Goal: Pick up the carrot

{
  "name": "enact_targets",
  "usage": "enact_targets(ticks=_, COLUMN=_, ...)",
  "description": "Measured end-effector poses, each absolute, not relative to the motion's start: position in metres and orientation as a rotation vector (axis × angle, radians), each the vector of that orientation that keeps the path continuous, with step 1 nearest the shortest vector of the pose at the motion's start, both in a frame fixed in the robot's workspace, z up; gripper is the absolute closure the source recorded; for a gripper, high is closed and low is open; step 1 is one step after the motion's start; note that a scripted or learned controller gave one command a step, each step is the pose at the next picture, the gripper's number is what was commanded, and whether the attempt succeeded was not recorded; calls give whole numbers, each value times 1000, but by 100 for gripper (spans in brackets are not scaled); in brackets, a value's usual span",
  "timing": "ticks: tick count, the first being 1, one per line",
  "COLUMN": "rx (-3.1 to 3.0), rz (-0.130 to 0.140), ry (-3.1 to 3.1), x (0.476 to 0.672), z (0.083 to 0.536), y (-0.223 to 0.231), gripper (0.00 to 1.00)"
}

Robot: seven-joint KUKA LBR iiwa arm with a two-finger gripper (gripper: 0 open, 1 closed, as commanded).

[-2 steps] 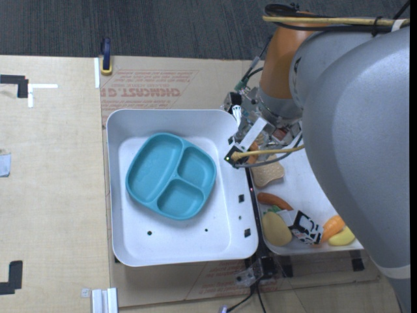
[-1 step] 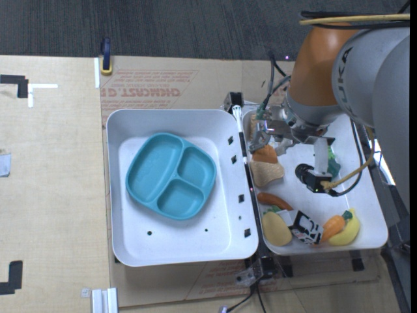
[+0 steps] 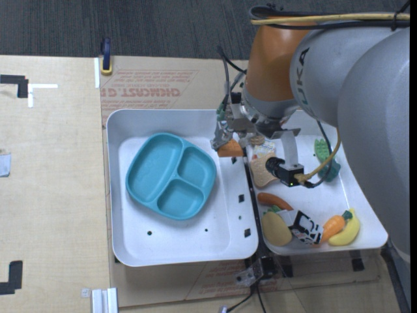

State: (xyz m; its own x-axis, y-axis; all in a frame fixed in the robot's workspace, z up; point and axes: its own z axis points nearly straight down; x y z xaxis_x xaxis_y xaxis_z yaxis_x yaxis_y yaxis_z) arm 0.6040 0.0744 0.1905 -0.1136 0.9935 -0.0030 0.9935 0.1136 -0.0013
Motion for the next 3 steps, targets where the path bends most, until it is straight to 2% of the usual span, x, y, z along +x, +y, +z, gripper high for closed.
enact_targets(ticks=1, rx=1888, rz=-2, ry=2508, x=659, z=143, y=100, gripper=100)
enact_targets(ticks=3, rx=1886, rz=-3, ry=2501, x=660, z=162, y=97, gripper=100)
